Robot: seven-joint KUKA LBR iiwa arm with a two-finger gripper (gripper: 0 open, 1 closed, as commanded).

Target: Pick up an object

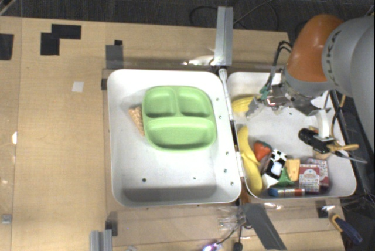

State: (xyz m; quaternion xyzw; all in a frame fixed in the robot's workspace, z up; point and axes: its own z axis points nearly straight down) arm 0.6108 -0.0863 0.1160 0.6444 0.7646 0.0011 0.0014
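My gripper [265, 95] hangs low over the far part of the right bin [281, 121], coming in from the right under the grey wrist and orange band. Just left of it, a short yellow banana-like piece [241, 105] lies against the bin's left wall. A longer yellow banana [249, 160] runs along that wall toward the near corner. At the near end are an orange-red object [262, 151], a black and white cube [275, 163], a yellow-green block [291, 169], a red patterned box [314, 176] and a red and blue marker [285, 191].
In the left bin [170, 176] a green divided plate [178, 116] sits at the far middle, with a tan grainy piece [136, 119] poking out from under its left edge. A metal post [224, 36] stands behind the divider between the bins.
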